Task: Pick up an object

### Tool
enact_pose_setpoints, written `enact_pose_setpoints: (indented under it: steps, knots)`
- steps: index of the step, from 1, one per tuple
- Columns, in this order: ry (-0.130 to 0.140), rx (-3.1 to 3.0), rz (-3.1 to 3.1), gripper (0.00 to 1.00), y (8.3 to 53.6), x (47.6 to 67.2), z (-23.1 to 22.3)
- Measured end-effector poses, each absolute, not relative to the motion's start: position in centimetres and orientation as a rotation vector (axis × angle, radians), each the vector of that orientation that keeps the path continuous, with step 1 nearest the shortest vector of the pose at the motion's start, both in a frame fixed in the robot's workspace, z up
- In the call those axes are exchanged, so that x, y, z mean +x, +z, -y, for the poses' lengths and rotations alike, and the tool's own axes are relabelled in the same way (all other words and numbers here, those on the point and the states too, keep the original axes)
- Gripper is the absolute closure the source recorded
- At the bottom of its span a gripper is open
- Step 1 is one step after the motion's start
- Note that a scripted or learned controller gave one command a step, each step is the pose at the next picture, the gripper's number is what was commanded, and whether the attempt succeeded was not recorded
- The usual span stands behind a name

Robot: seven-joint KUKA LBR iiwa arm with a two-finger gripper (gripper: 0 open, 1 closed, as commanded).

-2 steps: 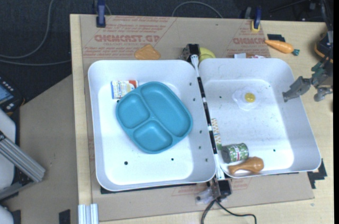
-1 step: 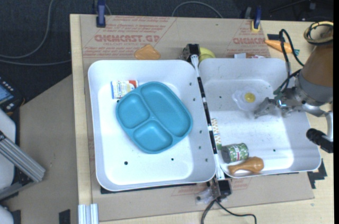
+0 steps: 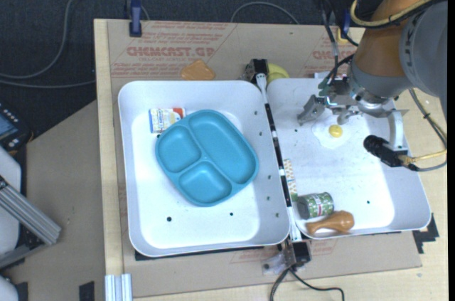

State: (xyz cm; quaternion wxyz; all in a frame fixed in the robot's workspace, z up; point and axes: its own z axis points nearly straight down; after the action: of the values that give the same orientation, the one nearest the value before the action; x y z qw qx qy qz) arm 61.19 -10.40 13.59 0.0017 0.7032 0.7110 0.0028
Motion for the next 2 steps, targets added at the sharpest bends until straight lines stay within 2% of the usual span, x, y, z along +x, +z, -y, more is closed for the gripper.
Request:
enact_pose_setpoints:
  steps: [1,2]
  knots:
    - [0.001,2.22,-2.212,0.0,10.8,63.9,20.5]
    - [0.001,2.218,-2.229,0.0,12.2,63.5,13.5]
